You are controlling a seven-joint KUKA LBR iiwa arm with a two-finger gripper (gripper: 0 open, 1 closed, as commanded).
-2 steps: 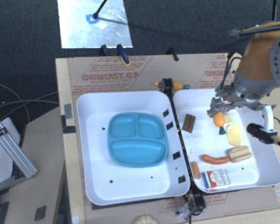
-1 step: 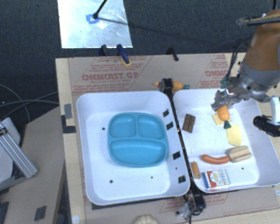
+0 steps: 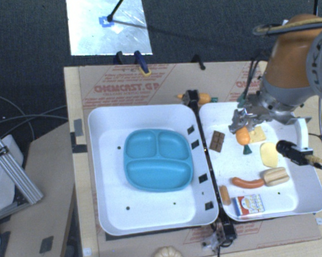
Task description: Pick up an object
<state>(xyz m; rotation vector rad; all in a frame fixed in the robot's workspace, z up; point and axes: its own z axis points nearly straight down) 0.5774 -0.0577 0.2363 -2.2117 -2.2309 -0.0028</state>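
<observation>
- Pincer low over the right bin, upper part.
- Orange ball directly under its tip, touching or nearly so; grip state: cannot tell.
- Brown chocolate bar just left; yellow piece right.

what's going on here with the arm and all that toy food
A grey and orange robot arm reaches in from the right, its gripper low over the right bin, just above a small orange piece. Nearby lie a chocolate bar, a sausage and a bread roll. The left bin holds a blue divided plate.
</observation>
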